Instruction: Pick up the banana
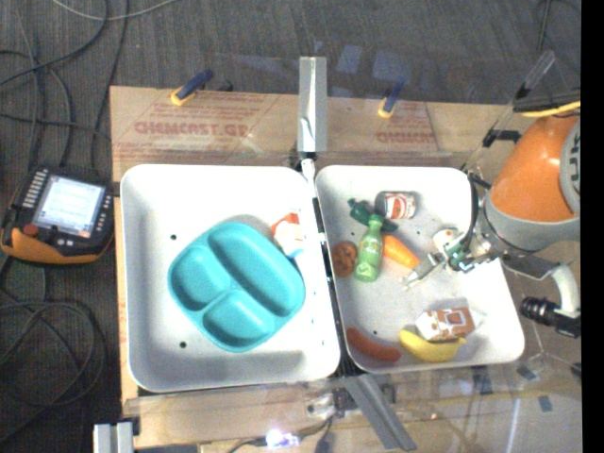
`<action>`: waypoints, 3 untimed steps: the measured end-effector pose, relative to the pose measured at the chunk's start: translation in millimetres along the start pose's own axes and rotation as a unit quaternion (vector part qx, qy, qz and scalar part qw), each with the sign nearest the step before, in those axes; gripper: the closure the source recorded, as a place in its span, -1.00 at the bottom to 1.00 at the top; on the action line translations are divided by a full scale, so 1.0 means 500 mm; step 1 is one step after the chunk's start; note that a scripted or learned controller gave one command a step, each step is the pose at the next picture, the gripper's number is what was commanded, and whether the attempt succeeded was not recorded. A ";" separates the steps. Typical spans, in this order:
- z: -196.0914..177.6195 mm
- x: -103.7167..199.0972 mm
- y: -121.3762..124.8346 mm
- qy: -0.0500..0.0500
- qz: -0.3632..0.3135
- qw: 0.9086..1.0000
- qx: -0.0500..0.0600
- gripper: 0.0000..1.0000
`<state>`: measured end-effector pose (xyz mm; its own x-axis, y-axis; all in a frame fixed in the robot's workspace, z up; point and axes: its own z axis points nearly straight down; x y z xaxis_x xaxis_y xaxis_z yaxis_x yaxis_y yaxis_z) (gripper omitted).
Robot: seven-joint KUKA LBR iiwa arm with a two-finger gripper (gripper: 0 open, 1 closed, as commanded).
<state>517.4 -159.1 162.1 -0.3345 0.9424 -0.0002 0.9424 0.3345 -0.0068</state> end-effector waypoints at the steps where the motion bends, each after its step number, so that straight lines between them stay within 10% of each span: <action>1: 0.148 0.035 -0.051 -0.003 -0.087 0.996 -0.006 -1.00; 2: 0.133 0.033 -0.048 -0.004 -0.086 0.996 -0.008 1.00; 3: 0.133 0.033 -0.048 -0.004 -0.086 0.996 -0.008 -1.00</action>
<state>488.9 -151.5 95.8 -0.4915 0.8709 -0.0080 0.8708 0.4915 0.0082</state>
